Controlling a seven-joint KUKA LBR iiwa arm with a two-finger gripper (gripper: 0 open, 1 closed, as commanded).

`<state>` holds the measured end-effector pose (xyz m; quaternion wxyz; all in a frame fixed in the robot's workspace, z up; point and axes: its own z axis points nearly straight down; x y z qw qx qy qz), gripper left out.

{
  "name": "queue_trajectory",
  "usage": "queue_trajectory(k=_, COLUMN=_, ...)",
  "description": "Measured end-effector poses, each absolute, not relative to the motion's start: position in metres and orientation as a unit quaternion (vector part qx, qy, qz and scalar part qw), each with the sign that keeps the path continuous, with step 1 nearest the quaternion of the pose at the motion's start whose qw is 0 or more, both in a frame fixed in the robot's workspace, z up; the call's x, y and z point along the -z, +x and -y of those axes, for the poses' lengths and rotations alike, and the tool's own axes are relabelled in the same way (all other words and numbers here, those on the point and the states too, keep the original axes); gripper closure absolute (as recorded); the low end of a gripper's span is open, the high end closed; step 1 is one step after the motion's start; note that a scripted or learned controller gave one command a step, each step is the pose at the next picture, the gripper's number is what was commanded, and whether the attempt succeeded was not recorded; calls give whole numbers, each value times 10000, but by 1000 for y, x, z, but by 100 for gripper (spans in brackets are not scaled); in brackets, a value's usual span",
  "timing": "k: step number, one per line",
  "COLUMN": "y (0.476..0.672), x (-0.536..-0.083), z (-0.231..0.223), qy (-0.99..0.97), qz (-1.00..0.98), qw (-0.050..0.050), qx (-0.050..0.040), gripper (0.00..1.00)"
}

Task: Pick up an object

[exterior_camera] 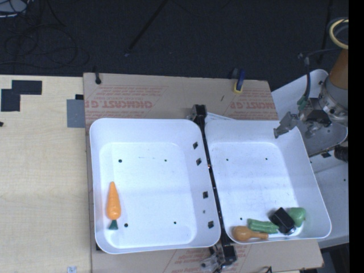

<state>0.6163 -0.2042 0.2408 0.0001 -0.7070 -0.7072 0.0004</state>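
Nothing picked yet; whole grasp left to do, judging by the layout. Nearest, at 5 o'clock in the right bin [318, 206]: orange pear-shaped toy [248, 234], green pod-like piece [263, 226], black block [282, 220], green lump [297, 214], bunched and touching. At 7 o'clock in the left bin [142, 129]: toy carrot [113, 202], orange with green stub, lying alone, easy target. Farther, at 2 o'clock, gripper [293, 121] over right bin's far corner, holding nothing visible; jaws' spread cannot be told.

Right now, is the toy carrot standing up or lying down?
Lying down. The carrot rests flat on the floor of the left bin, orange tip pointing away, green end toward the bin's near wall.
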Motion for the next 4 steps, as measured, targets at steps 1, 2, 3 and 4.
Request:
queue_trajectory(k=1, y=618, x=-397, z=176, qy=-7055, qz=7086, qw=-65, qx=40, gripper=0)
queue_trajectory(k=2, y=581, x=-486, z=126, qy=-7053, qz=7089, qw=-21, qx=22, gripper=0)
queue_trajectory(k=3, y=571, x=-504, z=219, qy=-7098, qz=7044, qw=-13, qx=-14, gripper=0)
queue_trajectory(k=4, y=548, x=-245, z=211, qy=-7073, qz=7068, qw=87, qx=-42, gripper=0)
